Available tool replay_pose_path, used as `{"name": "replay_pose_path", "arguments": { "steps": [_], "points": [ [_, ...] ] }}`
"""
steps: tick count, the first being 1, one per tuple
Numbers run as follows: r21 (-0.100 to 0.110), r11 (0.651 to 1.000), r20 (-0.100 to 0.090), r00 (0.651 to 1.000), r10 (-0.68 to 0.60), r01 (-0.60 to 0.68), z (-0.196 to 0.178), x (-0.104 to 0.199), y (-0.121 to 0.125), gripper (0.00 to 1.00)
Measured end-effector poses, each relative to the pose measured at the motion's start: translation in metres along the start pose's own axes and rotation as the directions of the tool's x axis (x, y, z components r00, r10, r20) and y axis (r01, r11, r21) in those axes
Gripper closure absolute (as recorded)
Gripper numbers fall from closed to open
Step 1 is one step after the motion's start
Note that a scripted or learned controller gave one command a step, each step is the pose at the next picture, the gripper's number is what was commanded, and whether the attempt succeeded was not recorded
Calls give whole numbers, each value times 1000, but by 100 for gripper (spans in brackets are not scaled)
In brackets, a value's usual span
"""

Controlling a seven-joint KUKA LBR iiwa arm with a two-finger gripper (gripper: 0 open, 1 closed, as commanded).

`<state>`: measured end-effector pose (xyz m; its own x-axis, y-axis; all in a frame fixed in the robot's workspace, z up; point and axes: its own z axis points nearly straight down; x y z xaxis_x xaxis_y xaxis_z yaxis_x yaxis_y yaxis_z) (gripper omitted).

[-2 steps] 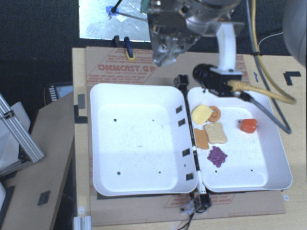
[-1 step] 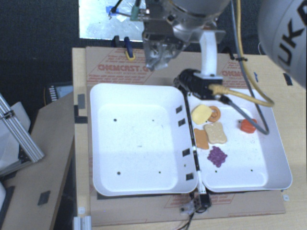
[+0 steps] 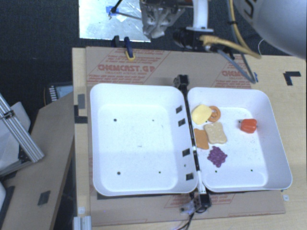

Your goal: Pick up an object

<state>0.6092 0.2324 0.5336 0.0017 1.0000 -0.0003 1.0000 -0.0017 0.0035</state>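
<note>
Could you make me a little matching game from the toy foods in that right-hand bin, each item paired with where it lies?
Things:
1. purple grapes
2. red pepper
3. yellow piece
4. slice of toast

Places:
A. alone, toward the bin's right wall
B. nearest the bin's front edge
C. in the middle of the cluster, between the yellow piece and the grapes
D. top of the cluster, by the divider

Pairs: 1-B, 2-A, 3-D, 4-C

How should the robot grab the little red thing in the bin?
Probably straight down from above, pinching the red piece across its short sides. It lies alone in the right bin, apart from the other food pieces, so the pincer has room around it.
</note>
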Motion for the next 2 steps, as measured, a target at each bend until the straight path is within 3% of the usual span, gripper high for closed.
{"name": "replay_pose_path", "arguments": {
  "steps": [1,2],
  "points": [
    [3,1000,-1,1000,-6,6,-2,2,-30,100],
    [2,1000,-3,1000,-7,7,-4,-16,-123,100]
  ]
}}
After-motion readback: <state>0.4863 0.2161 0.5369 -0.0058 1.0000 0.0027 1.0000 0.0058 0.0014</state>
